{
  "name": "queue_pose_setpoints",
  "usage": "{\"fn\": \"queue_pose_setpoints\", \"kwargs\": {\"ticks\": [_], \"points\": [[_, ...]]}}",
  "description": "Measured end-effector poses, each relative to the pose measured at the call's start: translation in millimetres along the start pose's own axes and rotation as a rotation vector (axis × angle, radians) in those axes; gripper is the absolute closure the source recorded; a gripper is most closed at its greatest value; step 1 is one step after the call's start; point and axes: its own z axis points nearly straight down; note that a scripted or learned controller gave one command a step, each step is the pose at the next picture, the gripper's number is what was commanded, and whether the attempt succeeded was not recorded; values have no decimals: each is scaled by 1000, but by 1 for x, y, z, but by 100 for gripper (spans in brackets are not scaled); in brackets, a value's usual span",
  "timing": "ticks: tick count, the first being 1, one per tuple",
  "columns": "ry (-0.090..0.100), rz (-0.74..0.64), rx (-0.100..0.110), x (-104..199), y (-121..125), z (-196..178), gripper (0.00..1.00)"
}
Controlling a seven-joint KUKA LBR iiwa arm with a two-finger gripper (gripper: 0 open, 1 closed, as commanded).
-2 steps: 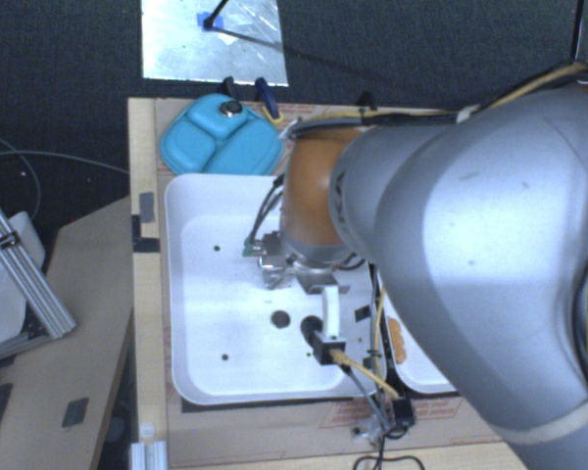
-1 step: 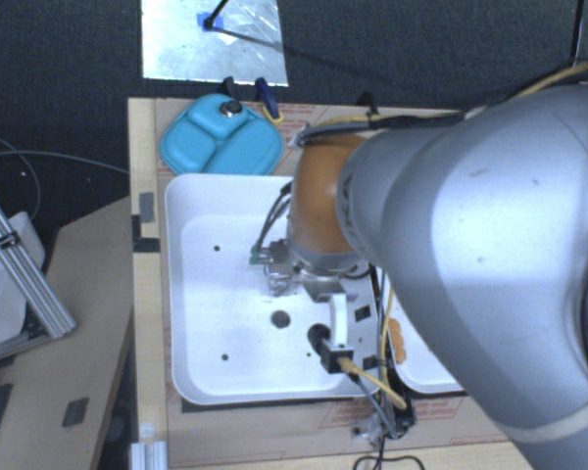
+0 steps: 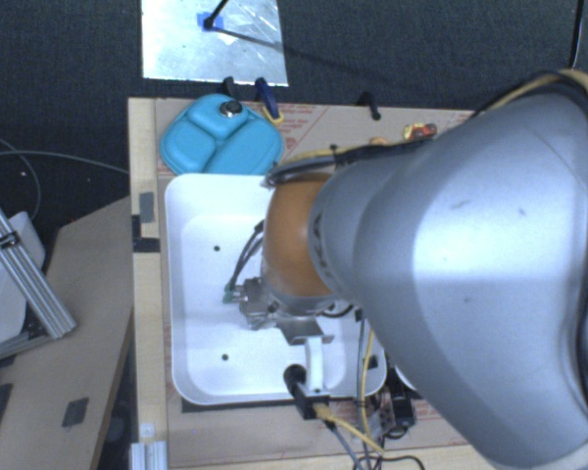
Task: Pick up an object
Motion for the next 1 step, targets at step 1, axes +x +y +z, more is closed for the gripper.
{"fn": "queue_pose_setpoints", "kwargs": {"ticks": [1], "points": [[5, 3, 0, -33, -17, -1, 100]]}}
